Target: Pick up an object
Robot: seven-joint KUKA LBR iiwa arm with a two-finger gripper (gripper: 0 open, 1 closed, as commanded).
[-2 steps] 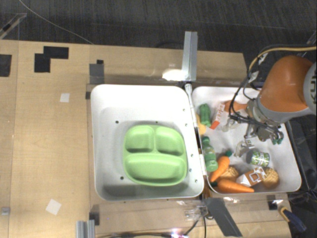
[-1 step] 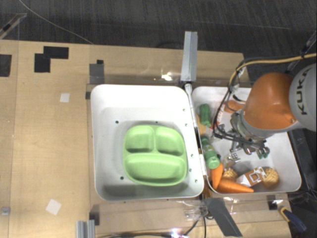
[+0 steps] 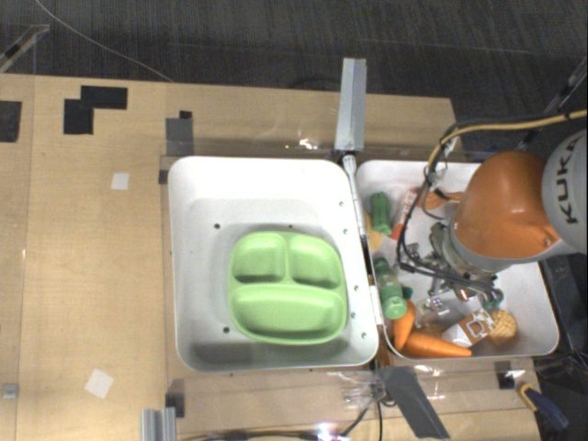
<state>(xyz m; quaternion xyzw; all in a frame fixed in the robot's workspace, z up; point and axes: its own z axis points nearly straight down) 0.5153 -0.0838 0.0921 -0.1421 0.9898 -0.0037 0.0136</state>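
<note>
The right bin (image 3: 549, 324) holds a heap of small toy foods. An orange carrot (image 3: 436, 345) lies along its front edge, with a smaller orange piece (image 3: 401, 326) beside it. Green items (image 3: 390, 292) line the bin's left wall, and another green piece (image 3: 379, 211) lies farther back. A tan waffle-like piece (image 3: 502, 325) sits at the front right. My gripper (image 3: 455, 299) reaches down into the middle of this bin, just behind the carrot, below the orange wrist band (image 3: 501, 208). The arm hides much of the bin's contents.
The left bin (image 3: 197, 200) holds a light green divided tray (image 3: 288, 287) with three compartments. A metal post (image 3: 351, 104) stands behind the divider between the bins. Cables (image 3: 478, 131) loop above the arm at the right.
</note>
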